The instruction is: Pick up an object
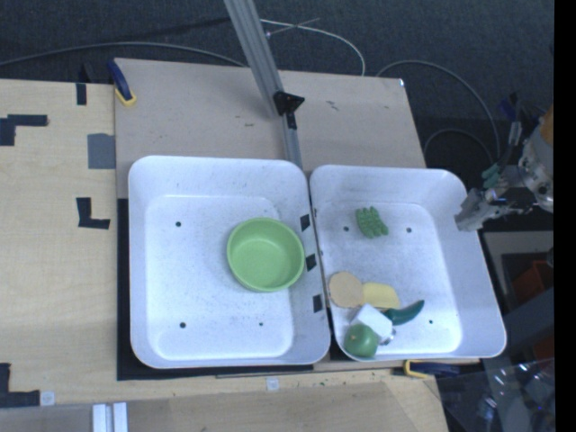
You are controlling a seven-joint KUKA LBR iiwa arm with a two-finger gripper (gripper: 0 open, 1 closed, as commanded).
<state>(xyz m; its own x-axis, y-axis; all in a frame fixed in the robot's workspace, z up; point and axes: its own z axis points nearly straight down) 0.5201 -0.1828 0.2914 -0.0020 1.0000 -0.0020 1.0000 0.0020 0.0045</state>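
Observation:
The right bin [454, 241] holds a ridged green piece [371, 221] near its far middle. A cluster lies at its near left: a tan round disc [345, 288], a yellow piece [382, 294], a white block [373, 320], a teal pepper-shaped piece [407, 312] and a green ball [362, 340]. My gripper [481, 201] hangs at the right bin's right rim, over the edge, well away from all of these objects.
A green bowl [265, 254] sits in the left bin [162, 268] near its right side. A grey metal pole [255, 39] slants down from the top to the bins' far seam. Cables run across the dark floor behind the bench.

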